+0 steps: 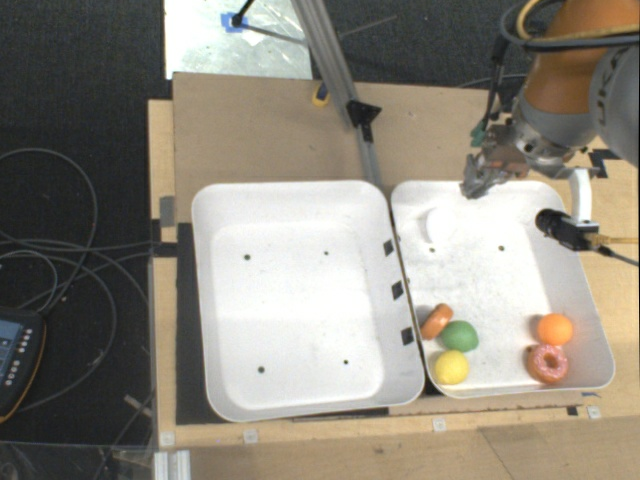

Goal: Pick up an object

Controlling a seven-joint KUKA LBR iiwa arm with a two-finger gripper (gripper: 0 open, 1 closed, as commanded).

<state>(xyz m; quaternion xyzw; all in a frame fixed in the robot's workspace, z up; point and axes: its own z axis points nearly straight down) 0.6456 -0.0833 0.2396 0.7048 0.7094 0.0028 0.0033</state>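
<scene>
The right bin (500, 258) holds several small objects along its near edge. An orange carrot-like piece (436, 320), a green ball (460, 336) and a yellow ball (452, 367) cluster at the near left. An orange ball (555, 329) and a pink frosted doughnut (548, 363) lie at the near right. My gripper (482, 183) hangs over the far rim of the right bin, well away from all of these objects. Nothing shows between its dark fingers.
The left bin (295, 298) sits beside the right one, joined by black clips (397, 289). A grey slanted pole (335, 63) crosses the far bench. A black fixture (560, 226) sticks in at the right bin's right rim. Cables lie on the floor at left.
</scene>
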